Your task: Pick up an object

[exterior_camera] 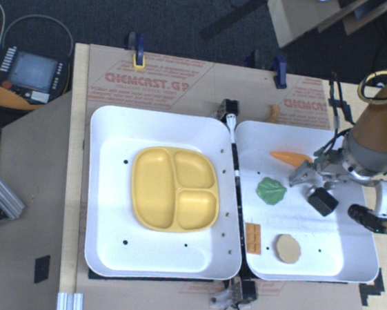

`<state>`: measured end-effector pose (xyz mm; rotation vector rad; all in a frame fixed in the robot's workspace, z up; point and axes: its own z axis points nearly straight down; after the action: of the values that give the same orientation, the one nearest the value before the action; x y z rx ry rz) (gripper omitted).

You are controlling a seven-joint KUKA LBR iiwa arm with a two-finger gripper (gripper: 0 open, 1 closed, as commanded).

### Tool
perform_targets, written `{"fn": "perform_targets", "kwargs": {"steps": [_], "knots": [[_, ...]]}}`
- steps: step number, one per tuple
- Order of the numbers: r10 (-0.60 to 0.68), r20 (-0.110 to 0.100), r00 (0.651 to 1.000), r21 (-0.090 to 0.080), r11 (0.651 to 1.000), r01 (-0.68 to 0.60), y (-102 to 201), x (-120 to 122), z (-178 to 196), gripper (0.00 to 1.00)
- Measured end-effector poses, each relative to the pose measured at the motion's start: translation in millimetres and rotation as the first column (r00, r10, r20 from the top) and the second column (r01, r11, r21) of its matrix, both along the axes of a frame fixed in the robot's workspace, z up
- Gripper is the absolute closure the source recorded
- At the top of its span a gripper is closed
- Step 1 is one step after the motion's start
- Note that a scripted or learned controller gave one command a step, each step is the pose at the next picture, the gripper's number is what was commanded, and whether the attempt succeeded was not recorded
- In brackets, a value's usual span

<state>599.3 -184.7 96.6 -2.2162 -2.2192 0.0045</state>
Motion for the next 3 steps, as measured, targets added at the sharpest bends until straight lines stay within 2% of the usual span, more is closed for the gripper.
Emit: {"fn": "perform_targets", "kwargs": {"steps": [1, 3], "knots": [[-0.001, 0.007, 1.0, -0.003, 1.0, 0.001, -0.6, 1.5, 14.8, 1.0], [0.0, 0.013, 1.0, -0.004, 1.0, 0.0, 9.2, 18.4, 134.4, 1.0]]}}
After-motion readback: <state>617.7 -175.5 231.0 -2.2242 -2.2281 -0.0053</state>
